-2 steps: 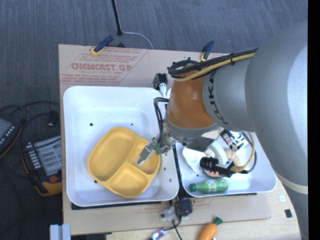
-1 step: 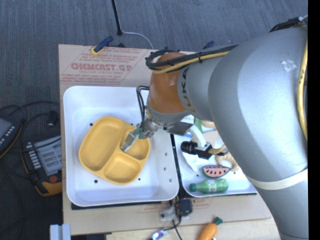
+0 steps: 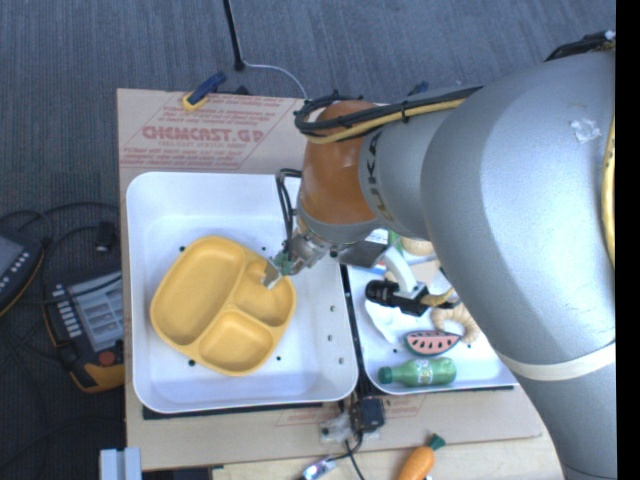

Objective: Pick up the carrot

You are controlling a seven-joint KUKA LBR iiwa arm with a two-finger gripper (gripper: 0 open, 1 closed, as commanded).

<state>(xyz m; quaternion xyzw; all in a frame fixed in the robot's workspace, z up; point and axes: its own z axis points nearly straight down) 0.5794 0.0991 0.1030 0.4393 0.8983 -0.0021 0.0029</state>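
One small orange plastic carrot with a green leafy top (image 3: 418, 462) is your target. It lies on the brown cardboard-covered counter (image 3: 200, 138), outside both bins, just past the near rim of the right-hand shallow white bin (image 3: 440, 380), and well apart from the claw (image 3: 276, 270).

The claw hangs over the yellow three-compartment plastic plate (image 3: 220, 303) in the left-hand shallow white bin (image 3: 160, 208), at the plate's edge nearest the right-hand bin. You cannot tell from this view whether it is released or clenched; nothing can be made out in it.

Judge the carrot as a light, stiff, smooth toy. Expect it to roll or slip under a glancing touch. Take hold across the thick orange body, near the leafy end, with the claw set square to the long axis. Avoid the tapered tip and the green top, which offer poor purchase.
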